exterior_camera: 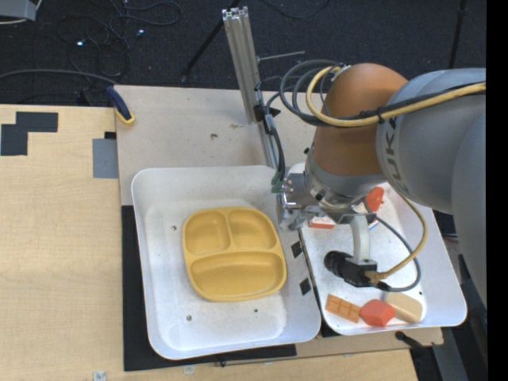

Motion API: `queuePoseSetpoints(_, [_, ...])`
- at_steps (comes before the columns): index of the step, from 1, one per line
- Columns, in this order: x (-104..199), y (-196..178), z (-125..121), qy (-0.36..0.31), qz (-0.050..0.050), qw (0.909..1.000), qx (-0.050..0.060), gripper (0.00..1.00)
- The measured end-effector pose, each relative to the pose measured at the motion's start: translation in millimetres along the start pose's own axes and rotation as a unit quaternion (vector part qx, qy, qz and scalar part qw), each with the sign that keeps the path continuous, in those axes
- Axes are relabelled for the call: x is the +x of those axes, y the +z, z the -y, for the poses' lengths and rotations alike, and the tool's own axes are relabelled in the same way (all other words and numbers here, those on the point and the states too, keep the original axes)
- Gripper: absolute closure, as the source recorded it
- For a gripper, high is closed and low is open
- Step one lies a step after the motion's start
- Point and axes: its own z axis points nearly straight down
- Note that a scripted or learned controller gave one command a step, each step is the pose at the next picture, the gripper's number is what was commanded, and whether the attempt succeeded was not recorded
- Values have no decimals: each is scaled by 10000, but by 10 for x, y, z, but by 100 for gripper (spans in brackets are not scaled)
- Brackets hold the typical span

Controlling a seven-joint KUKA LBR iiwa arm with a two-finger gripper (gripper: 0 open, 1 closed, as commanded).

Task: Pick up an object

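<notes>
**Right bin** (440,288), near end, three loose items grouped close together:
- Waffle piece (343,308): flat, orange-tan rectangle with a grid pattern, lying at a slant, leftmost of the three.
- Red block (377,313): small, chunky, orange-red, just right of the waffle piece and touching or almost touching it.
- Beige wedge (403,307): pale tan, smooth, elongated, just right of the red block.

**Left bin** (159,292), centre:
- Yellow plate (234,252): rounded rectangle lying flat, with one wide compartment on the near side and two smaller ones on the far side. Nothing lies in it.

**Right bin, far-left part:**
- Tool (311,213): hangs low beneath the grey arm (429,141) and its orange band, well apart from the three items. The wrist hides it, so I cannot tell whether it is spread or pressed together.
- Red-and-white item (374,199): partly hidden just right of the tool; shape unclear.

**Tabletop** (182,133), far side:
- Metal post (240,62): slim, leaning.
</notes>
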Motion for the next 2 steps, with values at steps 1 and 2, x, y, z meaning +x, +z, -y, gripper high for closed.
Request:
queuePoseSetpoints(1, [468,1,34,-2,1,10000,-1,100])
queuePoseSetpoints(2, [450,0,32,13,9,10000,-2,0])
